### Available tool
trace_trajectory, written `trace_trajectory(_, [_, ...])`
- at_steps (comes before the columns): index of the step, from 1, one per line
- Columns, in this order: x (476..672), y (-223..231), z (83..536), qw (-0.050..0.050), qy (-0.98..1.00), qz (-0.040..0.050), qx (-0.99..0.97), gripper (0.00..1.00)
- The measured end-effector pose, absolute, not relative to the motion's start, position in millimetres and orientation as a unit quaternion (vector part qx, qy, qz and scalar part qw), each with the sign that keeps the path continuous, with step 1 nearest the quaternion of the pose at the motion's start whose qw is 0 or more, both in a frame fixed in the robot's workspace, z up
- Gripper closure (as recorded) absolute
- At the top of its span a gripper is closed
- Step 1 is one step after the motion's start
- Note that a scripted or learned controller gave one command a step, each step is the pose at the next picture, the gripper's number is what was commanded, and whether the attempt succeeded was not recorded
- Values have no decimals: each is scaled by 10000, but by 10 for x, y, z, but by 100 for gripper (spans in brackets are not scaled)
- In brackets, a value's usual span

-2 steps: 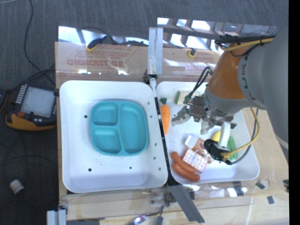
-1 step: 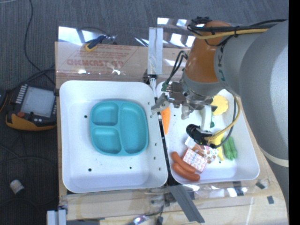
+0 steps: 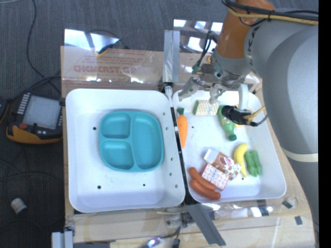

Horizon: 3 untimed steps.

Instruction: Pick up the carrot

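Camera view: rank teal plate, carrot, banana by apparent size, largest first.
1. teal plate, by far the largest.
2. carrot, longer than the banana but thinner.
3. banana, shorter and thicker.
Carrot and banana are close, so their order is tentative.

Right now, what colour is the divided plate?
The divided plate is teal blue, best seen in the camera view.

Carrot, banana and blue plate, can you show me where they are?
carrot (image 3: 181,130): camera view, middle of its orange body.
banana (image 3: 240,156): camera view, middle of its yellow curve.
blue plate (image 3: 116,125): camera view, bare top-left compartment.
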State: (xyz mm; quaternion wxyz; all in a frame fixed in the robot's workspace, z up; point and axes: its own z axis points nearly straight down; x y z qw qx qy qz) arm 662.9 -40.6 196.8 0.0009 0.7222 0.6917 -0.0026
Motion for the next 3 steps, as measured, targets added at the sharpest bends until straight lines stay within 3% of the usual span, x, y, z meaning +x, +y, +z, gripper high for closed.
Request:
trace_trajectory(1, [6027,-67,1828,-5,7067,-23,7075,0])
trace_trajectory(2, [6028,-67,1829,-4,7067,-22,7075,0])
trace_trajectory(3, [6678,-419,1828,4,6662,-20,7458,0])
